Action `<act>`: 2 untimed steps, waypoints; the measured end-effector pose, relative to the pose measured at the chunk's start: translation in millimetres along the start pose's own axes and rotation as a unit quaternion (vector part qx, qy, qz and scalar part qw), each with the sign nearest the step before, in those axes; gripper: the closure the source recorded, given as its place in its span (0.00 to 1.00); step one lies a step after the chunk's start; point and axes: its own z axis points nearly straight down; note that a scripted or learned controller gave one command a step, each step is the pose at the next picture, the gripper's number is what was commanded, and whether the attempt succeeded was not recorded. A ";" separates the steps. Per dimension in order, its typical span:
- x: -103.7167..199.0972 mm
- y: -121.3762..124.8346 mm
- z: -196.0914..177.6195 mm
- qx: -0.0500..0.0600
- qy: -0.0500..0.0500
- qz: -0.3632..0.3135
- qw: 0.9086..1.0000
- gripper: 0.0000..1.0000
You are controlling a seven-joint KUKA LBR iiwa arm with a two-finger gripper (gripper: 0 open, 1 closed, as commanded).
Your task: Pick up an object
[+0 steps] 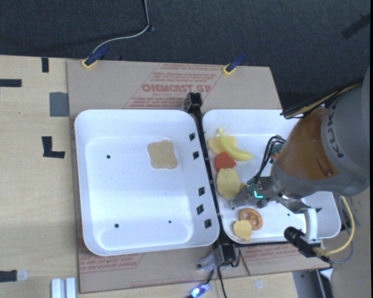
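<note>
In the right bin point(311, 225) lie a yellow banana point(230, 148), a red round piece point(223, 161), a pale yellow fruit point(228, 182), a small brown ring point(250, 217) and a yellow piece point(242, 230). A tan slice of toast point(162, 154) rests in the left bin point(112, 228). My gripper point(242, 198) is low in the right bin, its tip just below the pale yellow fruit and just above the brown ring. The grey arm with its orange band point(304, 151) covers the bin's right part.
A black divider with clips point(202, 166) runs between the two bins. Both bins sit on a cardboard sheet point(174, 89). Cables point(336, 244) hang near the wrist by the right bin's front corner.
</note>
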 end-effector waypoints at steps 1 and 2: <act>-7.2 54.6 10.8 0.001 0.001 -0.001 1.000 0.00; -7.8 54.2 -0.7 -0.001 0.000 -0.001 1.000 1.00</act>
